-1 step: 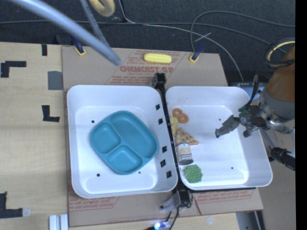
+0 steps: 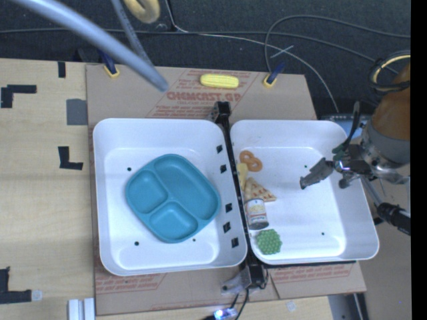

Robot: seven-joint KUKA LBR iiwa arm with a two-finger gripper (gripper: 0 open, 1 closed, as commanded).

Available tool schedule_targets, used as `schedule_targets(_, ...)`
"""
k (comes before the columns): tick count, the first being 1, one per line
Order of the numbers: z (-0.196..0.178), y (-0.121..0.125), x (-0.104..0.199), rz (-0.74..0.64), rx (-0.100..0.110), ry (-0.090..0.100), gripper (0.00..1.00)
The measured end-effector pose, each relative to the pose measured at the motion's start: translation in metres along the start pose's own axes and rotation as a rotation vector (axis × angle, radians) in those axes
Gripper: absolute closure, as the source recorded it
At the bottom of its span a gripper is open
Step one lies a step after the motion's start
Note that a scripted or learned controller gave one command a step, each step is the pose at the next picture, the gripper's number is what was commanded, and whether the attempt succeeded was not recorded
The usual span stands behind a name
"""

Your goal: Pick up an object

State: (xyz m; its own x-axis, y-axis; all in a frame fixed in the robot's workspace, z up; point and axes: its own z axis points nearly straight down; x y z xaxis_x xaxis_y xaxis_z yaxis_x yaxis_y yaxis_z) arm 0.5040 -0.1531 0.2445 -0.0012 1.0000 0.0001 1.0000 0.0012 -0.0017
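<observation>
The gripper (image 2: 319,173) hangs over the right part of the right bin (image 2: 347,242), reaching in from the right edge. One dark finger (image 2: 313,176) slants down and left toward the bin floor; the other is hard to make out against the wrist, so I cannot tell whether the pincer is open or closed. Nothing shows between the fingers. Behind it the arm (image 2: 393,122) rises grey with its orange band.

The objects lie well apart from the gripper, in a line along the left wall of the right bin. There are four: a pretzel (image 2: 249,160) farthest back, a wedge (image 2: 257,192) of what looks like a sandwich or cracker just nearer, a small can (image 2: 256,213) touching the wedge's near side, and a green ball (image 2: 269,241) nearest of all.

There are two bins, side by side, touching along a dark clipped seam. The left bin (image 2: 107,199) holds one blue plate (image 2: 172,197) with three compartments, lying flat near its middle.

Beyond the bins, on the cardboard (image 2: 293,95), lies one yellow corn cob (image 2: 219,81). Two yellow-and-blue clamps (image 2: 273,76) sit at the cardboard's far edge, one left and one right.
</observation>
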Motion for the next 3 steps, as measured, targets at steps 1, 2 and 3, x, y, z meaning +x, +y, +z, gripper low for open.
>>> schedule_targets(1,0.044,-0.003,0.001,0.001,0.004,0.000,0.00)
schedule_targets(2,0.107,-0.002,0.007,0.000,0.006,0.001,0.00)
schedule_targets(3,0.160,-0.002,0.008,0.000,0.000,-0.001,0.00)
